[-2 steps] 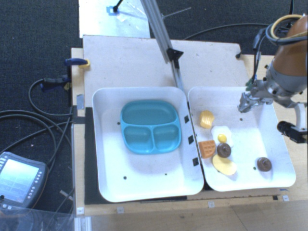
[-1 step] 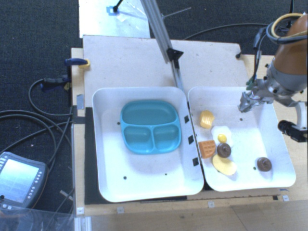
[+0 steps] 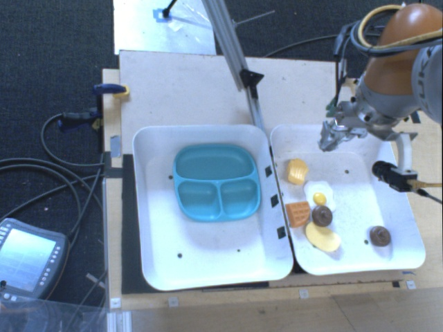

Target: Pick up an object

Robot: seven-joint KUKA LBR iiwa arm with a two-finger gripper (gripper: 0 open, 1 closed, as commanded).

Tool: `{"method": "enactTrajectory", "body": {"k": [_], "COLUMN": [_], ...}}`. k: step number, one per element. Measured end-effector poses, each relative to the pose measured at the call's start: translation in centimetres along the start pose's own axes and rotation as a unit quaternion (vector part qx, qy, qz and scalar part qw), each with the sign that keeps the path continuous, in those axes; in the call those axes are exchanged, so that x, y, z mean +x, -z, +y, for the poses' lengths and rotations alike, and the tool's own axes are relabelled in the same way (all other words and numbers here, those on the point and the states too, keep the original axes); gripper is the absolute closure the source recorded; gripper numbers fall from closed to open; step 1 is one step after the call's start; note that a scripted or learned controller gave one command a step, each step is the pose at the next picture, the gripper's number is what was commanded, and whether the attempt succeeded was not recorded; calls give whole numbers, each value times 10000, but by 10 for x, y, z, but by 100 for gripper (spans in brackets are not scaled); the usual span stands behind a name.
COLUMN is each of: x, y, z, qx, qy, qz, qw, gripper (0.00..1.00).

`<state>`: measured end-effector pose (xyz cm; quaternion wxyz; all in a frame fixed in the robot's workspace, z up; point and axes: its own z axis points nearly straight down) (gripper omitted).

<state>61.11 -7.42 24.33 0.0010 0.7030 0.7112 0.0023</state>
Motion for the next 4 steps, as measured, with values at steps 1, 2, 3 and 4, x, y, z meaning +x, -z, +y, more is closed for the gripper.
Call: {"method": "enactTrajectory", "body": {"k": [1, 2, 3, 4], "x": [43, 98, 149, 172], "y": [-2, 5, -10, -17], "z": [12, 22, 39, 29], "qx": [5, 5, 9, 22], "qy": [-5, 0, -4, -16], "qz": [-3, 5, -2, -7], "qw": [10000, 10000, 10000, 10000], "gripper": [100, 100, 100, 100]}}
